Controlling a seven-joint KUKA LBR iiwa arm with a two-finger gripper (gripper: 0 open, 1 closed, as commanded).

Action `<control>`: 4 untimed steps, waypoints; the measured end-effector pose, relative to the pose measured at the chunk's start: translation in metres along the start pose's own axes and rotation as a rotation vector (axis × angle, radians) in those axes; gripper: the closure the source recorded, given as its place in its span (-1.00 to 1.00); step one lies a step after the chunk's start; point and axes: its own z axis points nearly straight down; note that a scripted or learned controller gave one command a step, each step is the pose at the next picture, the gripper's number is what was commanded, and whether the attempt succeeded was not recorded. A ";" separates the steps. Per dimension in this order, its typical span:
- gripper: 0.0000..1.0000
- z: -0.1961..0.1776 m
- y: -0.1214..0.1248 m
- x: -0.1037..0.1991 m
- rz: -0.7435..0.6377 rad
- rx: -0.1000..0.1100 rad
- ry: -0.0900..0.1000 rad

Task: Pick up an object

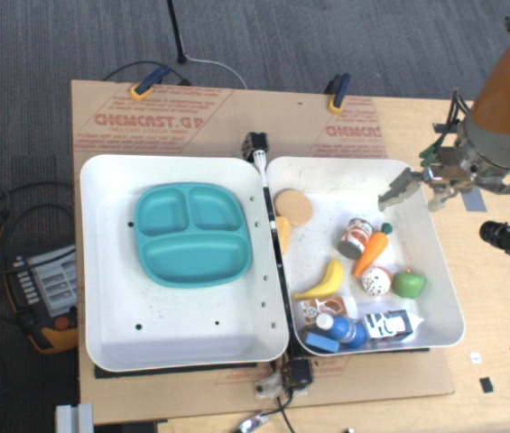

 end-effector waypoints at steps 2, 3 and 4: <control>-1.00 0.149 -0.052 0.063 -0.160 -0.018 -0.011; -1.00 0.150 -0.015 0.084 -0.040 -0.008 -0.005; -1.00 0.150 -0.092 0.070 0.038 -0.018 -0.005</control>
